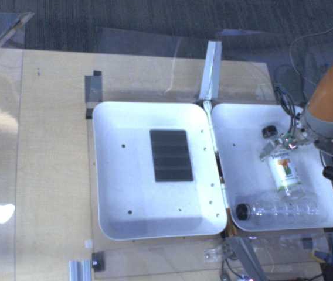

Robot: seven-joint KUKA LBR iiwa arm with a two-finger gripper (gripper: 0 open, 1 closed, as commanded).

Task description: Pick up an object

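Arm (330,101) reaches in from the right over the right bin (237,127), pincer (285,142) down at the top end of a small clear bottle (284,173) with a white, green and orange label; can't tell whether it is spread, pressed together or pinching anything. That bottle lies in the right bin's middle-right, pointing toward the near wall, and just beyond its lower end a larger clear bottle with a black cap (279,210) lies along that wall. Left bin (114,157) holds a flat dark rectangular block (171,155) near its centre; both bins sit side by side on the wooden surface (43,157).
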